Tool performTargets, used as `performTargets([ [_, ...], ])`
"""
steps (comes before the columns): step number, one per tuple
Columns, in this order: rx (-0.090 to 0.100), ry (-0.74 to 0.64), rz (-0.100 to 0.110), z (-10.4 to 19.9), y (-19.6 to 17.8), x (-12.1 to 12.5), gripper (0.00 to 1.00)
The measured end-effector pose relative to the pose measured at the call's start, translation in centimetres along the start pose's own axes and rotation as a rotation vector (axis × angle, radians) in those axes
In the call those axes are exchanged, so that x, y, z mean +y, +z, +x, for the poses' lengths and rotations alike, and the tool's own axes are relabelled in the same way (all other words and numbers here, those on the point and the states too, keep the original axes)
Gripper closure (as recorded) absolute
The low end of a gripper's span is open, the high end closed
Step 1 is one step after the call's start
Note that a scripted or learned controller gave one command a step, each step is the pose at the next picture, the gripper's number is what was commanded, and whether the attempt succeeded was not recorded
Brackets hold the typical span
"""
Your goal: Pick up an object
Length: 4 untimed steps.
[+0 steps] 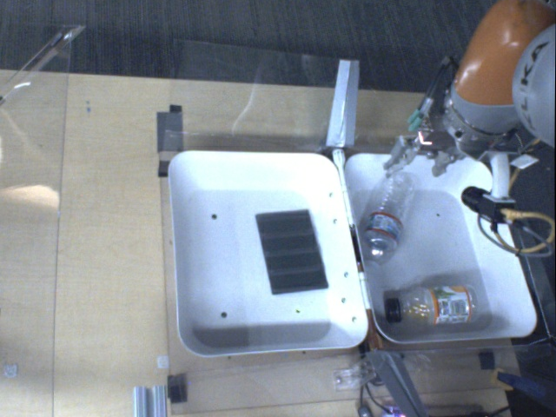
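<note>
The gripper [420, 153] hangs over the back rim of the right bin [512, 315], at about 1 o'clock in the view, its 2 fingers spread apart with nothing between them. Just below it, a clear plastic bottle [385, 215] lies tilted along that bin's left side, and an amber bottle with a black cap [430, 306] lies on its side at 5 o'clock. In the left bin [195, 233], a dark ribbed slab [291, 250] rests near the center.

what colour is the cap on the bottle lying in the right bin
Black cap on the bottle, in the camera view.
</note>
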<state>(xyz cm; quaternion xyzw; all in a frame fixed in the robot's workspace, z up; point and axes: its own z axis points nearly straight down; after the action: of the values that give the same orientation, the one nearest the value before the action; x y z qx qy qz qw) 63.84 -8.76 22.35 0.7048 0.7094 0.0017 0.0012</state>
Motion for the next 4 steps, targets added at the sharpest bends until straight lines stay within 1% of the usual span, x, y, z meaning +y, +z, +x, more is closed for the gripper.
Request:
performTargets([
  [1,-0.001,0.311,-0.001,0.5,-3.4,2.3,0.00],
  [2,0.000,0.230,0.003,-0.4,11.5,0.2,0.00],
  [3,-0.003,-0.031,-0.016,-0.3,13.1,-1.8,0.00],
  [4,-0.005,-0.119,-0.022,-2.2,13.0,-7.1,0.00],
])
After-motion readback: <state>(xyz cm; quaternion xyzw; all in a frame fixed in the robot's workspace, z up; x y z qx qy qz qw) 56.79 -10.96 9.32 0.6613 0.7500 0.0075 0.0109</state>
